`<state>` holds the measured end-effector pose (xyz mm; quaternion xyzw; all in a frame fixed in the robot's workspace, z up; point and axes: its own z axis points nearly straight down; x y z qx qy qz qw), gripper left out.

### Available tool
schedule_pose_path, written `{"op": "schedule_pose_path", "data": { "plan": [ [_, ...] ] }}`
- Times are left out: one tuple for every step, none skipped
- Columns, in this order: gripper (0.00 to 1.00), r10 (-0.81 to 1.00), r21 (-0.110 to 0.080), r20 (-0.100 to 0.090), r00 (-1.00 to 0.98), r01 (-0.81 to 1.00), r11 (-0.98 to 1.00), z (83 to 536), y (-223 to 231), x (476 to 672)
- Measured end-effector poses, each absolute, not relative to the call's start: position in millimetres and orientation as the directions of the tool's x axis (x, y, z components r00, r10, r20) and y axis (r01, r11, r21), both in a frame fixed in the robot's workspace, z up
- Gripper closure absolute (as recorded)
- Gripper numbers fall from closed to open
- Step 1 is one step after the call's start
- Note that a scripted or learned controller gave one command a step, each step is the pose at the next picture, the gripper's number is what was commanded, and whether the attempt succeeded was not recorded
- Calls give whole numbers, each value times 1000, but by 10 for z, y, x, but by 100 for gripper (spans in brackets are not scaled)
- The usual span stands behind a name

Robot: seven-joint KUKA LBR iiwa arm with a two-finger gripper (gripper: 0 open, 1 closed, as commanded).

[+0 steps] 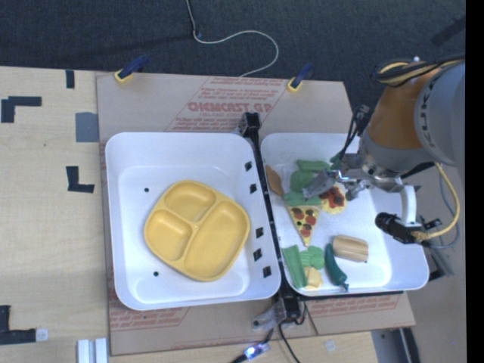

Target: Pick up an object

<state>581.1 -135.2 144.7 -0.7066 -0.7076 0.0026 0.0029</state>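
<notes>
pizza slice (304,221): flat, tip toward the camera, mid right bin
wooden block (350,248): tan, lying right of the pizza slice

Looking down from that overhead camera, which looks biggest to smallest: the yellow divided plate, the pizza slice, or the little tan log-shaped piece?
1. Yellow divided plate, by far the largest, in the left bin.
2 and 3. Pizza slice and tan log-shaped piece, both in the right bin: they look about alike, so I would not rank them.

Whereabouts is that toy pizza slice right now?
The pizza slice lies in the right bin, near its middle left, just below the gripper and above the green pieces at the bin's front edge.
</notes>
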Motion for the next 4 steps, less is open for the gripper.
{"op": "schedule_pose_path", "data": {
  "plan": [
    [0,1000,18,2,-3,1000,3,1052,-1367,5900],
    [0,1000,1,0,-3,1000,3,843,-1353,5908],
    [100,1000,0,0,-1,1000,1,947,-1355,5905],
    [100,1000,4,-1,0,1000,0,1551,-1417,5878]
  ]
}}
